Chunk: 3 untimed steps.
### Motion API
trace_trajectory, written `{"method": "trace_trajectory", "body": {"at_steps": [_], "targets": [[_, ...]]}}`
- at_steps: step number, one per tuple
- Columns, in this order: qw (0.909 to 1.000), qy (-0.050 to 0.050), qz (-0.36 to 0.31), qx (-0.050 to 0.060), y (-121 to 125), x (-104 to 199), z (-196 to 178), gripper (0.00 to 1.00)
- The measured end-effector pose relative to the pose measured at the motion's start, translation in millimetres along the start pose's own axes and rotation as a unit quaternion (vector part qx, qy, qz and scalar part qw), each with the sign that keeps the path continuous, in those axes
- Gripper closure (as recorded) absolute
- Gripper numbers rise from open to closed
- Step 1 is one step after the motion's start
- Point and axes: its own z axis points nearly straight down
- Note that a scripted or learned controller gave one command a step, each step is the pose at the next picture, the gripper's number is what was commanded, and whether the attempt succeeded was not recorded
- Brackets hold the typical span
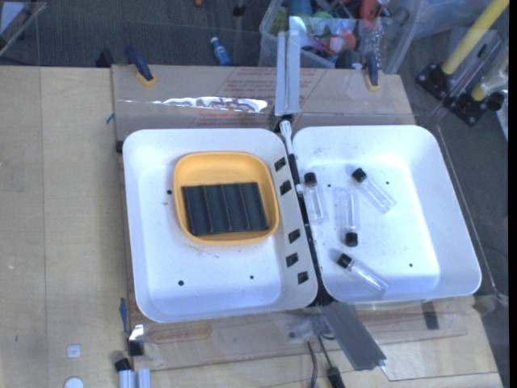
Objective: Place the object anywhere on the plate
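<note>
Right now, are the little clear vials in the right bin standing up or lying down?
Lying down. All four vials rest on their sides on the right bin floor, black caps pointing sideways.

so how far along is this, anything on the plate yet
Nothing looks done yet. The yellow square plate in the left white bin carries only its dark ribbed insert. Nothing is in hand at this moment. All four clear plastic vials with black caps lie in the right white bin, so picking one and placing it is all left.

Yellow plate (226, 168) in left bin (149, 217); four vials (371, 188) in right bin (436, 217).
</note>
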Motion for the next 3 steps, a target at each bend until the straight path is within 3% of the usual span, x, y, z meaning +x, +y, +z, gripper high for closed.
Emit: {"method": "trace_trajectory", "body": {"at_steps": [1,2,3], "targets": [[0.9828,0.000,-0.184,-0.002,1.4,0.9,-2.4,1.00],[0.9200,-0.001,-0.392,-0.007,1.3,0.3,34.9,1.00],[0.8296,-0.001,-0.558,-0.004,4.4,-8.7,-1.7,1.00]]}}
